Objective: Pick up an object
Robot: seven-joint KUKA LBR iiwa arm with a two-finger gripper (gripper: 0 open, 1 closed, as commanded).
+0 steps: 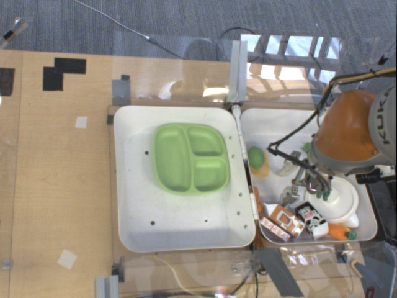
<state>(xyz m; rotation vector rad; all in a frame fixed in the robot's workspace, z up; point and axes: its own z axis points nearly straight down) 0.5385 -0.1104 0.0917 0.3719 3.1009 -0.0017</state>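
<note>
bright, even overhead light, glare on the clear panel (291, 61), soft shadows, slightly grainy.

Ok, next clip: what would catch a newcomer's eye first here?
Probably the green divided plate, lying alone in the middle of the left bin. Next, the arm's orange band over the right bin, where small items crowd the near corner: a brown packet, a white bowl, a green-yellow fruit.

My arm (350, 129), orange band uppermost, reaches in from the right and points my gripper (303, 188) downward; the wrist seems slightly tilted.
</note>
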